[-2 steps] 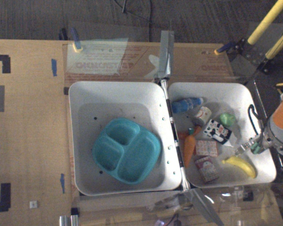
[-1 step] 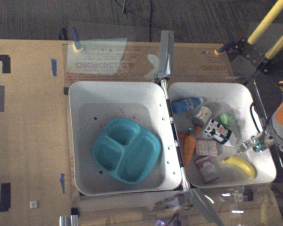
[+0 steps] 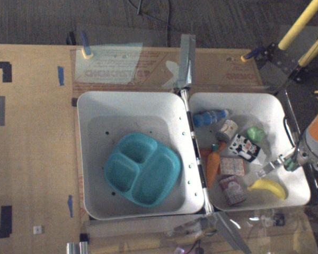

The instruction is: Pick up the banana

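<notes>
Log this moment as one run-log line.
gripper: above right bin, fingers unclear | banana: lying in bin, just below gripper, not held | status: pick pending

The bench (image 3: 32,142) carries two bins side by side. The left bin (image 3: 95,110) holds a divided plate (image 3: 142,168). In the right bin (image 3: 275,107), the banana (image 3: 268,188) lies near the front right corner, the claw (image 3: 278,164) just behind it, a carrot (image 3: 213,165) along the left wall.
</notes>
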You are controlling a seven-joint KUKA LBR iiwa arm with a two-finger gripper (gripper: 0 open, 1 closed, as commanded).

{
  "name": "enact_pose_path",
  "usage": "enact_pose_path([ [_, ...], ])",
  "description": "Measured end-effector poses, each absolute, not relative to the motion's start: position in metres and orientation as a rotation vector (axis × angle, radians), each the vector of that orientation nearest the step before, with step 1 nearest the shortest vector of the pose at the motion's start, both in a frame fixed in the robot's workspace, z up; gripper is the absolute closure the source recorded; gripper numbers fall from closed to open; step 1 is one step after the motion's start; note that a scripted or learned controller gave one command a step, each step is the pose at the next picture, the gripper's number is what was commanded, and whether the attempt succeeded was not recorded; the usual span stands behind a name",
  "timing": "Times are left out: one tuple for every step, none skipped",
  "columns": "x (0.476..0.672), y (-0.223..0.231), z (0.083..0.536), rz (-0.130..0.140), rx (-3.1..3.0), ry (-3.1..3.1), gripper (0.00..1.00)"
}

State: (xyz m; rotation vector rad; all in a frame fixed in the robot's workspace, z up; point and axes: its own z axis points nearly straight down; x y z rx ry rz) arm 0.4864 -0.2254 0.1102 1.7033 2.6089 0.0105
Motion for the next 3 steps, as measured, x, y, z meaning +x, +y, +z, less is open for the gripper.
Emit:
enact_pose_path([
  [0.483, -0.22, 0.089, 0.014, 1.84, 2.542, 0.0],
  [0.485, -0.224, 0.1, 0.01, 1.837, 2.525, 1.0],
  [0.486, -0.225, 0.11, 0.013, 1.837, 2.519, 1.0],
])
